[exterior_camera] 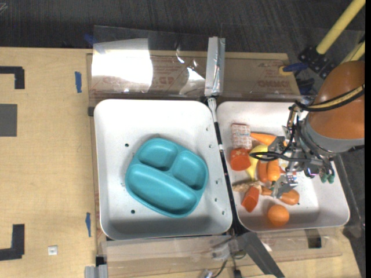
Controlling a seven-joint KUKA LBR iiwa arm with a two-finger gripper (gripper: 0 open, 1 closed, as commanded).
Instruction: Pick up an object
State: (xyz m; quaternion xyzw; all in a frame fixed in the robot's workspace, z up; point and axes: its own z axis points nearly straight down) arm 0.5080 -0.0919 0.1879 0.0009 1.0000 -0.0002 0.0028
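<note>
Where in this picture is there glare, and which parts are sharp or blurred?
Camera view: strong white glare on the clear plastic sheet behind the bins, washing out the cardboard under it; the teal divided plate in the left bin is sharp and evenly lit, with a soft shadow below it; the gripper over the cluttered right bin looks less crisp.

Orange and red toy foods (264,172) lay heaped in the right bin (336,213): a carrot (262,138) at twelve o'clock, a round orange (278,214) at six, a red tomato (239,158) at nine.
</note>
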